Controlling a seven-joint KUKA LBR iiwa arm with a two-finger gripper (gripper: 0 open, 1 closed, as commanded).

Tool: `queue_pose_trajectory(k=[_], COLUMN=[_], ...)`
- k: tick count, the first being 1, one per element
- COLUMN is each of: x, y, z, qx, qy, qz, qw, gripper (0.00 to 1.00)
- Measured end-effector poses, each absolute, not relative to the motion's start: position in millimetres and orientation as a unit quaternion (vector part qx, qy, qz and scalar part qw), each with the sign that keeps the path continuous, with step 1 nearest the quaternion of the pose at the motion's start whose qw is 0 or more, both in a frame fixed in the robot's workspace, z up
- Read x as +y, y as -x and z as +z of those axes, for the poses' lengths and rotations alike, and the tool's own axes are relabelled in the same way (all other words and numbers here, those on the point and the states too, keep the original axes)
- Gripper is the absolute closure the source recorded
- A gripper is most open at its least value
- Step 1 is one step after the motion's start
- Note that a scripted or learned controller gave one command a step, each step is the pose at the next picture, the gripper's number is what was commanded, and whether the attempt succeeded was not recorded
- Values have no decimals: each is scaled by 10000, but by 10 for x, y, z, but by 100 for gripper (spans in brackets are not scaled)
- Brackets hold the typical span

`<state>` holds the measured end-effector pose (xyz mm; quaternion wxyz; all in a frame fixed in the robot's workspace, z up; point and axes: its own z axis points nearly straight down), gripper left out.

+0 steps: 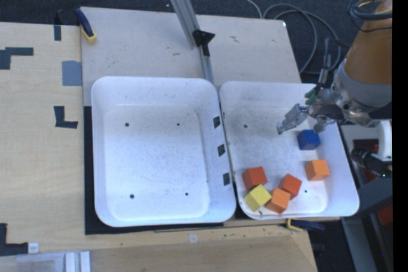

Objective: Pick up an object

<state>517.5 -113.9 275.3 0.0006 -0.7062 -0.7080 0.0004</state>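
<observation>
Over the right bin [331, 200], the gripper [299, 119] is seen just beside the blue block [308, 139], its finger state cannot be told, and the block could be nudged aside if the descent is made off-centre.

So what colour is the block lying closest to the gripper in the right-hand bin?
Blue: the block sits just below the gripper, seen clearly in the camera view.

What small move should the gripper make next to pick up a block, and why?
Probably lower a little onto the blue block. The gripper is above the right bin, holding nothing, and that block lies nearest, apart from the orange and yellow blocks nearer the front wall.
</observation>
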Motion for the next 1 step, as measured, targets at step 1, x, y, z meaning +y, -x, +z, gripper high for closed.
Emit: queue_pose_trajectory(k=[1], x=[-897], y=[-4886], z=[1385], qx=[-7077], qy=[7065], qz=[28], qw=[45], gripper=[0])
